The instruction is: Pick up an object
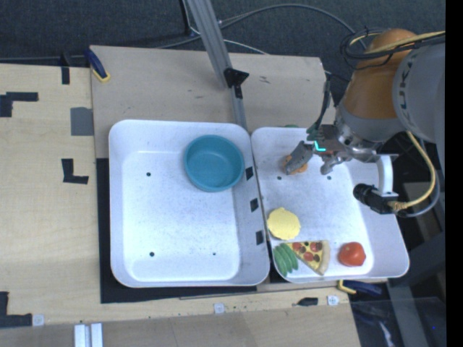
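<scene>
The arm (383,85) reaches in over the right bin (376,226), its orange band above the wrist. The pincer (312,161) hangs low over the far part of that bin, its two fingers spread apart. The left finger (296,157) sits right at a small brown object (295,168), which lies on the bin floor near the far left corner; whether the finger touches it cannot be told, and nothing sits between the fingers.

Taking the right bin as the landmark: a yellow round piece (283,224) lies near its left wall, about midway down. Along its near edge, a green vegetable piece (286,259) lies just beside a pizza slice (312,254), and a red tomato (351,254) sits a little apart toward the near right corner.

To the left of the right bin, touching it along one side, stands the left bin (145,223), with a blue bowl (213,163) upright in its far right corner. Both bins rest on the tan surface (43,215).
</scene>
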Action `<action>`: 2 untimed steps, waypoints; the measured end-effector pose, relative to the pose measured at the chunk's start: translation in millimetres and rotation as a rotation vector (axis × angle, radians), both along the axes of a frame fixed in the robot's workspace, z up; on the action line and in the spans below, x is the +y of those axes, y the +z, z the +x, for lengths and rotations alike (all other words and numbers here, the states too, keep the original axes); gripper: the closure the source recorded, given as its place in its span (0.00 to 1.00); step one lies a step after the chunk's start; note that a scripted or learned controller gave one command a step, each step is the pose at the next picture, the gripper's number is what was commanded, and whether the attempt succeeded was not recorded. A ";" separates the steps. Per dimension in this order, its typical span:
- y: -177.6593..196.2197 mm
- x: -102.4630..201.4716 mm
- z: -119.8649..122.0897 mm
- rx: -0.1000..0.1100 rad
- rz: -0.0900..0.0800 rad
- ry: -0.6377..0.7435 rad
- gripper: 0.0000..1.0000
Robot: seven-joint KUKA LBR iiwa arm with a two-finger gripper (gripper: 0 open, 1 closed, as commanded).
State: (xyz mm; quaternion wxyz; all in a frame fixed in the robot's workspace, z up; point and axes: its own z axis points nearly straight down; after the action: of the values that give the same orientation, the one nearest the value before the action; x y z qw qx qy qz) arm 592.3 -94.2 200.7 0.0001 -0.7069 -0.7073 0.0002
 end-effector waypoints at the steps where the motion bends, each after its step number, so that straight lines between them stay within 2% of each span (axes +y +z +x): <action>1: -0.1 0.0 0.0 0.000 0.000 0.000 0.00; 2: -43.9 -2.8 -4.7 0.004 0.000 0.000 0.00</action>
State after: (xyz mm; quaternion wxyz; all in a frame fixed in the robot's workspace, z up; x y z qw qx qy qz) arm 587.6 -97.1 156.9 0.0016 -0.7069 -0.7073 0.0014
